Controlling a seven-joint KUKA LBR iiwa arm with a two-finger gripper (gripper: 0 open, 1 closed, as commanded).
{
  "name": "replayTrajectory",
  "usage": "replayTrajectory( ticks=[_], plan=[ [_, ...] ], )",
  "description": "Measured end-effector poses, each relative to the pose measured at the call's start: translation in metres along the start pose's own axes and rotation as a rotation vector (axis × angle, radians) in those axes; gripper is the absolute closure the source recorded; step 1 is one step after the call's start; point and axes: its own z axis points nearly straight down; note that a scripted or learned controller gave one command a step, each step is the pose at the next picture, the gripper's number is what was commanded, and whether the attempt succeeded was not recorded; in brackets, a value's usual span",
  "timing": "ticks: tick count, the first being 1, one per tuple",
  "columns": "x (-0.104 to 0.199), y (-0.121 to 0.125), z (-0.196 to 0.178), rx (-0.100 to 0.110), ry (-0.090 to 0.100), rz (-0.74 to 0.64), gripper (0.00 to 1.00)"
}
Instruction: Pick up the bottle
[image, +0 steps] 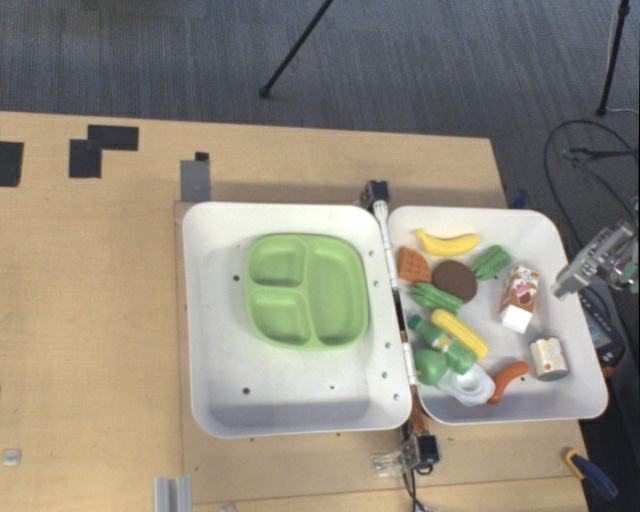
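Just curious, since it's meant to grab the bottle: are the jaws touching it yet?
Apart. The camera view shows the gripper outside the right bin's rim, well away from the green bottle.

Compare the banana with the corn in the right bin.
The banana is curved and plain yellow; the corn is straight with a green end. The banana lies apart near the bin's far edge; the corn lies slantwise on the pile of green toys. Both are yellow toy foods.
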Motion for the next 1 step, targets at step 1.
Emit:
replayTrajectory(
  ticks=[1],
  plan=[
    [0.0598, 0.0637, -0.0119, -0.002, 0.0, -0.075, 1.0]
  ],
)
